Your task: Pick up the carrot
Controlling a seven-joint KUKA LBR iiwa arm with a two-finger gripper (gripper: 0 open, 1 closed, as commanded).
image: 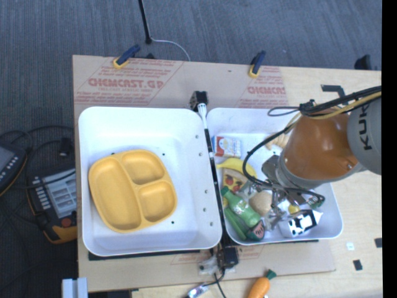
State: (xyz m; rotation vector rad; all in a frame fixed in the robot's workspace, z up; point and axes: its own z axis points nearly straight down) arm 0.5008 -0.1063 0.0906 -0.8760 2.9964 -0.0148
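Your arm [322, 144] reaching from the right, bent down over the right bin [332, 225], gripper [277, 211] amid clutter, finger state unclear, carrot [260, 287] lying outside on the near bench edge.

Carrot [259, 287]: small, orange body, green top. Lies on its side at the front edge of the surface, outside both bins, just past the front rim of the right bin. Tilted, green end pointing up-right toward that bin, orange tip toward the front edge. Nothing touches it.
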